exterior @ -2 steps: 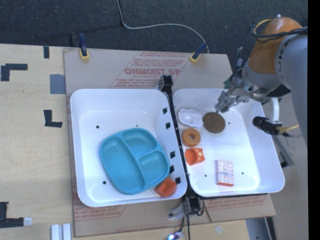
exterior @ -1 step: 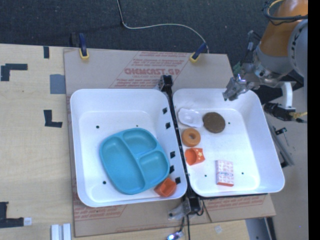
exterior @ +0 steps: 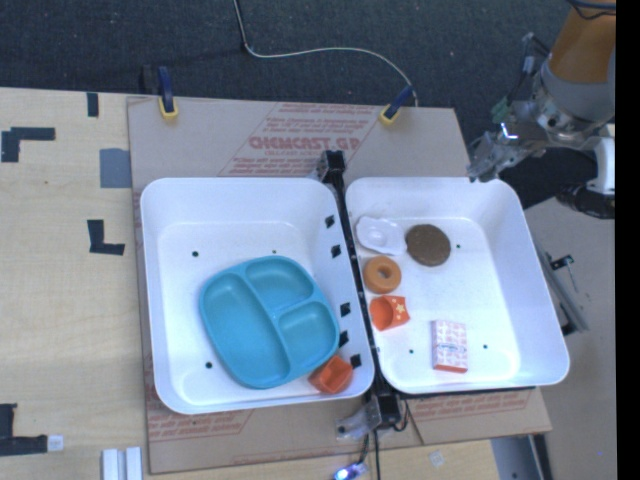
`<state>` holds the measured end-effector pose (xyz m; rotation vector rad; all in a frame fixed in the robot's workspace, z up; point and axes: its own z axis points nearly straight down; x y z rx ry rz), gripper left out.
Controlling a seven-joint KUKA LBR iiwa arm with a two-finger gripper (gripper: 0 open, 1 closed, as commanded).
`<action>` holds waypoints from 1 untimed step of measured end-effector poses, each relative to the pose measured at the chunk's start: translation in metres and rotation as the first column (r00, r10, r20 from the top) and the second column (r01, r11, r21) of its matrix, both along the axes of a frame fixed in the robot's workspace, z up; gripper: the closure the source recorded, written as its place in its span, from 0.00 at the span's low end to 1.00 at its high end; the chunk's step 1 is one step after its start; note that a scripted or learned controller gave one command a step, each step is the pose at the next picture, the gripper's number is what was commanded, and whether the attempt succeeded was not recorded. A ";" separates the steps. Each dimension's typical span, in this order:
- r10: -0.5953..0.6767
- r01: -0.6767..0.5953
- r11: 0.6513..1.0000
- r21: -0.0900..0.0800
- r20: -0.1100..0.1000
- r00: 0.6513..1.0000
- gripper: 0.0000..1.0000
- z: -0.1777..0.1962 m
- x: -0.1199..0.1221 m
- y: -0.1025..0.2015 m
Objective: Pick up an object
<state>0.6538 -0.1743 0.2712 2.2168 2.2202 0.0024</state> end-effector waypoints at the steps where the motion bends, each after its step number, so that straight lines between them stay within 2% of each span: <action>1: 0.004 -0.004 1.000 0.004 -0.008 1.000 1.00 -0.012 -0.020 0.058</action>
